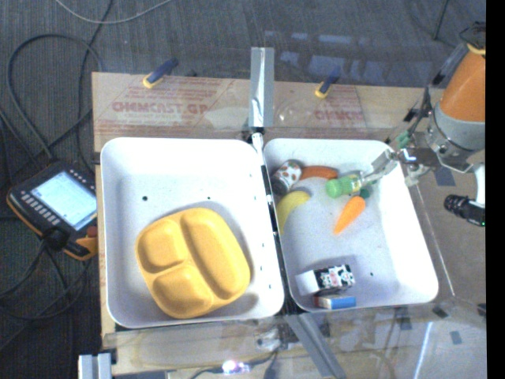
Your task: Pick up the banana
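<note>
Yellow plate (193, 260) fills the left bin (118, 164), while the banana (290, 206) lies crowded against the right bin's (410, 259) left wall beside a carrot (349, 214), with the claw (377, 168) near it, whether open or closed I cannot tell.

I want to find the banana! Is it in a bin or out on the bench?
In. The banana lies inside the right bin, against its left wall, beside the carrot.
</note>
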Available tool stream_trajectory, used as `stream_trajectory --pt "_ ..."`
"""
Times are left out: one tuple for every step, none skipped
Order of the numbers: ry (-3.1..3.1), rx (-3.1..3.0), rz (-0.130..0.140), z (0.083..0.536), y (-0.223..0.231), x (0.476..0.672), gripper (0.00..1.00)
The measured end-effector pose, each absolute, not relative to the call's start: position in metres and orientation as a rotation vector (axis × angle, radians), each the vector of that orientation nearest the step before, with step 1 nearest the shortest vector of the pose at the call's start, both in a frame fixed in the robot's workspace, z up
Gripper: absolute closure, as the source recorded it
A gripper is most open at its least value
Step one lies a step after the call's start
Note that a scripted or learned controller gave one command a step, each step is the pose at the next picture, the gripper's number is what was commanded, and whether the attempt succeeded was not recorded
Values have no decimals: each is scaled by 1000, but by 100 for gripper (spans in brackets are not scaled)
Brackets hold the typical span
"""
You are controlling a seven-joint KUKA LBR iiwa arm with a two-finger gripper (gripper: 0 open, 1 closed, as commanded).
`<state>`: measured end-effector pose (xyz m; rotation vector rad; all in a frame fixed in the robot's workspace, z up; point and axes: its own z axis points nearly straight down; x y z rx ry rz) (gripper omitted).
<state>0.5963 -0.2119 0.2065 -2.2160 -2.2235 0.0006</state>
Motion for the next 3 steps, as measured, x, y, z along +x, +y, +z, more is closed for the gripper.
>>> stream_trajectory --pt "-2406 -2022 7 205 -212 602 0" --pt "-2723 -1585 -3 130 -160 628 0" --pt "-2792 -1468 -5 90 -108 620 0"
